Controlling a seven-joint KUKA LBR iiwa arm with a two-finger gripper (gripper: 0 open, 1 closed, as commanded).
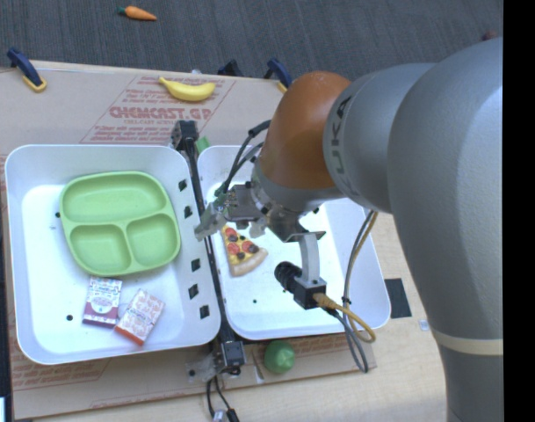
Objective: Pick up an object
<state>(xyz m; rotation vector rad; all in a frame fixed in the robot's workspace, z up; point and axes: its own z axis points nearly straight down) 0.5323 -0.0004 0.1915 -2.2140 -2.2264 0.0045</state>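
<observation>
My gripper (213, 221) hangs low over the left edge of the right bin (355, 323), close to the divider between the two bins. A toy pizza slice (242, 251) lies on the bin floor just to the right of and below the gripper, apart from it. The grey arm with its orange band (307, 139) covers much of the right bin's back half. In the left bin (21, 236) sit a green divided plate (119, 220) and two small snack packets (103, 301) (140, 315).
A toy banana (188, 87) lies on the cardboard behind the bins. A green ball (279, 356) rests outside the right bin's front rim. A carrot (137, 12) lies on the floor at the far back. Cables (350, 319) trail across the right bin.
</observation>
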